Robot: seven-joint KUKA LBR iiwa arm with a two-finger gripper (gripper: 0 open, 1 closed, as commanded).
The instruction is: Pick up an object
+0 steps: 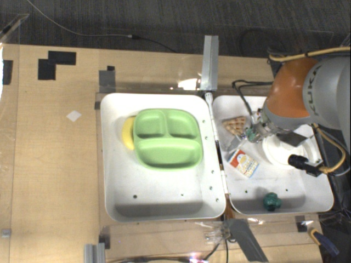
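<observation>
gripper [253, 132] low in right bin [285, 201], finger state impossible to tell — just above-right of small card [243, 163], waffle piece [236, 126] just above-left. risk: crowded items, likely nudging not lifting — empty close.

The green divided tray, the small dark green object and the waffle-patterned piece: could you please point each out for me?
green divided tray [166, 137]: camera view, on its centre ridge.
small dark green object [271, 201]: camera view, on its top.
waffle-patterned piece [235, 126]: camera view, on its middle.
</observation>
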